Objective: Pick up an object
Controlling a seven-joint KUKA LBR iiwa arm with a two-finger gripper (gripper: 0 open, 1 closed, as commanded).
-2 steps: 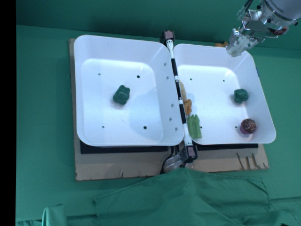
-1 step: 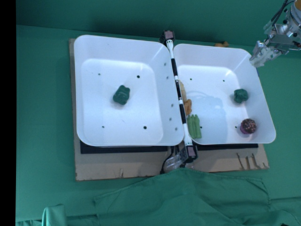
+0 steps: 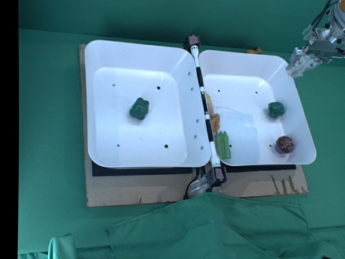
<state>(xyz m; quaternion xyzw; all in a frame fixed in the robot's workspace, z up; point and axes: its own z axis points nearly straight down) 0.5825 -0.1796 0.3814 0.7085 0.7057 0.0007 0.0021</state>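
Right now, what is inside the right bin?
The right bin holds a green lump, a dark red ball, green stalks and orange pieces against the divider. What lies under them is covered.

Camera spot: up high over the bench, fixed in place.
Way it looks: down at a slant, so the far side sits at the top.
How near: far enough back to fit the left bin (image 3: 143, 104) and the right bin (image 3: 253, 109), side by side.
Arm side: the arm (image 3: 323, 36) comes in from the top right corner.
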